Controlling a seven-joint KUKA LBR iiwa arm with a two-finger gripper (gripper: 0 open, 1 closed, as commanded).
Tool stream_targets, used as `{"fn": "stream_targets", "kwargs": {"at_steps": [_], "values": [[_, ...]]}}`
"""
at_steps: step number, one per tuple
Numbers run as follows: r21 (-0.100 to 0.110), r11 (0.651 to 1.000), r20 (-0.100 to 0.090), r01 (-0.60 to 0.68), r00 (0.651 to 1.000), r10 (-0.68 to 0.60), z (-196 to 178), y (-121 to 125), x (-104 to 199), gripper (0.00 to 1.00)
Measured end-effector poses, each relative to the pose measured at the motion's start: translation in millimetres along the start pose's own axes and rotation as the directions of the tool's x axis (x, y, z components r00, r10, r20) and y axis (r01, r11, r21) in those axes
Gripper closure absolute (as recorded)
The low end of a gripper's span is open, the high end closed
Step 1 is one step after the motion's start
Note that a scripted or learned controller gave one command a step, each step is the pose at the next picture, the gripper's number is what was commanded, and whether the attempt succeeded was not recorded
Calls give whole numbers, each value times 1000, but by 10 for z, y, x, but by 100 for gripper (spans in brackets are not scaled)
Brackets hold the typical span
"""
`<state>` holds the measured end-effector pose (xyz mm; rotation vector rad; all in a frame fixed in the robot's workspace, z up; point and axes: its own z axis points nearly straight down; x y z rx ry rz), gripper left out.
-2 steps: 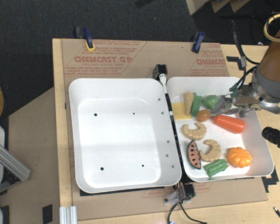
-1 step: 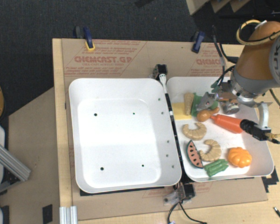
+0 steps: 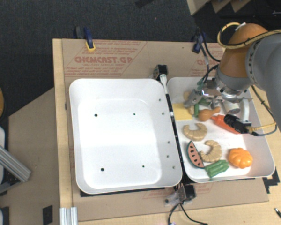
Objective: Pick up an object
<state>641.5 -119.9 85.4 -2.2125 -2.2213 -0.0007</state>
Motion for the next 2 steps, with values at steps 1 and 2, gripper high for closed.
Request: {"fn": "stream_targets", "kwargs": {"at_steps": [1, 2], "values": [[10, 1000, 10, -5, 1000, 5, -5, 232, 224, 0], [1, 1000, 5, -4, 1000, 4, -104, 244, 245, 100]]}}
